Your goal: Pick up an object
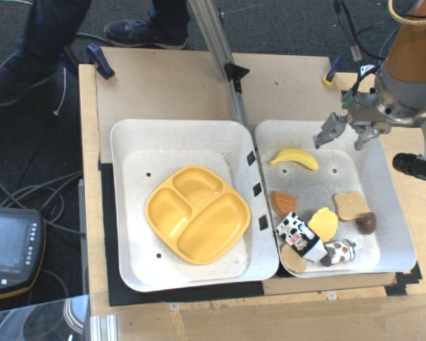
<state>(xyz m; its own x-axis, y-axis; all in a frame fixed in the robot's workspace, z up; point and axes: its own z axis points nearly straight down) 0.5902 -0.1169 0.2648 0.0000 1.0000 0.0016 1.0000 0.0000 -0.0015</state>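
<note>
Progress so far looks like basically zero, at least as far as the actual picking goes. Gripper [344, 132] is hanging in the upper right of the frame, over the top edge of the right bin [390, 212], and its two fingers are spread apart with nothing between them. So no object in hand yet.

Candidates are all sitting in that right bin. Closest one is the banana [295, 158], lying flat just below and a bit left of the gripper, on its own with clear floor around it. Everything else is bunched toward the lower part of the bin: an orange-brown wedge [284, 203], a slice of bread [351, 204] with a dark brown lump [367, 222] touching its right side, a yellow piece [324, 224], a black-and-white patterned box [294, 231], and a small red and white thing [339, 251] I can't really identify.

Left bin [128, 155] just has the yellow divided plate [197, 214].

My guess is the whole job is still ahead: line up, drop down, close, lift. Banana seems the easy target since the pile at the bottom is pretty crowded.
</note>
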